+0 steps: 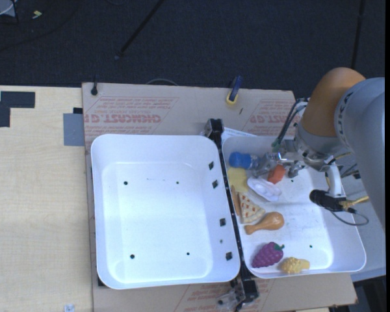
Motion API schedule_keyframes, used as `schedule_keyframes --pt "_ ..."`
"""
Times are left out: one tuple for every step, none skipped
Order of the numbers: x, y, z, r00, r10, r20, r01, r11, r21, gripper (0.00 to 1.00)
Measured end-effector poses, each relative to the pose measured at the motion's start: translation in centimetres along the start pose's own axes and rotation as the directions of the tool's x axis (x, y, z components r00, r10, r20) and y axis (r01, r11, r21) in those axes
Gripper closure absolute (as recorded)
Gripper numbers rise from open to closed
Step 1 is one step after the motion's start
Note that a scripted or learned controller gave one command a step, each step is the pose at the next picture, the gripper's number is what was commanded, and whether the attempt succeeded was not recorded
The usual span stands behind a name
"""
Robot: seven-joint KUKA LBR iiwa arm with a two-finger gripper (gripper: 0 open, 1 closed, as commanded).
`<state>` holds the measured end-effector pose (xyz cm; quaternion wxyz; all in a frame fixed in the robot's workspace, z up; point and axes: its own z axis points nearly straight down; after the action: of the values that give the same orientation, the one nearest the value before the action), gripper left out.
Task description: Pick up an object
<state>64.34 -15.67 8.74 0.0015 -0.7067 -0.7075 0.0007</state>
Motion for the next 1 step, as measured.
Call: schedule_keyframes --pt "-2.79 0.02 -0.02 1.0 0.001 0.002 -0.001 1.0 -0.001 0.0"
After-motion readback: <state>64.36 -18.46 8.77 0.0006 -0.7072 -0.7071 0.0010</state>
